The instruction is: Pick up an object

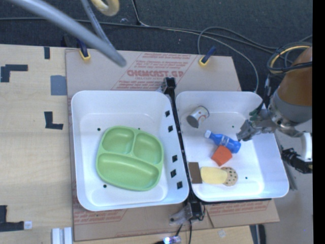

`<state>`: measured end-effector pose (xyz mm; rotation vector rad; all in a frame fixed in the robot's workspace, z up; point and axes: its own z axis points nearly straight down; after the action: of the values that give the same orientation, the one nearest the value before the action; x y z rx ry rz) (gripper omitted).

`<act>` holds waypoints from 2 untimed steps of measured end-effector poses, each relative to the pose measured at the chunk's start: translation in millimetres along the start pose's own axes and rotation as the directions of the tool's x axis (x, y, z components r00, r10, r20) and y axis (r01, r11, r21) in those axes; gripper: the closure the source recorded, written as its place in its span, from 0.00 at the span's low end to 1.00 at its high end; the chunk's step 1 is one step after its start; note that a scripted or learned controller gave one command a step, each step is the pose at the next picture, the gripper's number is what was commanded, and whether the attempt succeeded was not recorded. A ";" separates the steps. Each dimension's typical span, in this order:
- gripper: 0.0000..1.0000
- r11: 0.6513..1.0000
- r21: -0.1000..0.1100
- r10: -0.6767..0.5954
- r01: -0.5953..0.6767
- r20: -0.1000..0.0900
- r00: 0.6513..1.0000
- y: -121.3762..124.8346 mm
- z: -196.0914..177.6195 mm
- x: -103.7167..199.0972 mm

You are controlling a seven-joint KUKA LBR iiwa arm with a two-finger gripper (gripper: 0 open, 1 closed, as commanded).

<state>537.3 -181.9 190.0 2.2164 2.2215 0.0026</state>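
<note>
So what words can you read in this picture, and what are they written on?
"CHEMCAST GP": red print on the brown cardboard sheet under the two bins. It is blurry, so the last letters are my best guess.
Smaller red print around it: too blurred to read.
Blue bottle in the right bin: any label is too small to read.

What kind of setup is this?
Likely a lab bin-picking bench: two white bins, left bin and right bin, on taped cardboard, toy items like a green divided plate, cables behind.

Two white bins (pixel 81 136) hold one green plate (pixel 129 158) and five small objects (pixel 222 155).
</note>
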 end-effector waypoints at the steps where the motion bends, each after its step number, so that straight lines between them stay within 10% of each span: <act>1: 1.00 1.000 -0.001 0.000 0.000 0.000 1.000 -2.9 -48.7 8.5; 2: 1.00 1.000 0.000 0.001 -0.001 0.001 1.000 -1.7 -85.5 8.5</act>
<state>535.3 -173.3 275.5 2.2169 2.2206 0.0020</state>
